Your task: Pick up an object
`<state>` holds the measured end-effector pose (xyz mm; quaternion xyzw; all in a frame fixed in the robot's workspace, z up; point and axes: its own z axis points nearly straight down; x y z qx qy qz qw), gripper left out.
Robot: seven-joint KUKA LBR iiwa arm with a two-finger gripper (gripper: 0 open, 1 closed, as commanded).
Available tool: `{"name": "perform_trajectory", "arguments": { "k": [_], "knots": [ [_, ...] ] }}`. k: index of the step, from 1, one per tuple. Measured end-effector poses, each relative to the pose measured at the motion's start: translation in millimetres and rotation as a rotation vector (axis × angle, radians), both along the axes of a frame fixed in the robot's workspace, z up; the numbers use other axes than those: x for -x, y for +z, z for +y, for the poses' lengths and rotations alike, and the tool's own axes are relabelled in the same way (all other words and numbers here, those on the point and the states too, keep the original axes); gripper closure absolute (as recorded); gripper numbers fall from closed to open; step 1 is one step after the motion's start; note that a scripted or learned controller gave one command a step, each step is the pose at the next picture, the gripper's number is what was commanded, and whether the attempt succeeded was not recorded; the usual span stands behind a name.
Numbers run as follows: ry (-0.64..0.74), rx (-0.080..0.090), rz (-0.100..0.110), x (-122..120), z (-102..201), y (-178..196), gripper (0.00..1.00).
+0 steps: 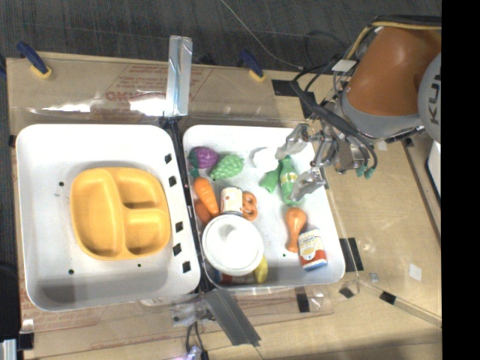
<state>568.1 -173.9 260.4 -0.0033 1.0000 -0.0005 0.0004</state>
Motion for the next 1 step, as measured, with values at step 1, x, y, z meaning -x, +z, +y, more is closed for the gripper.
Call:
{"name": "perform_trajectory", "arguments": {
  "k": [1],
  "knots": [
    [0.045,0.003,-0.012,27.4,-5.7,-161.7,0.0]
  ]
}}
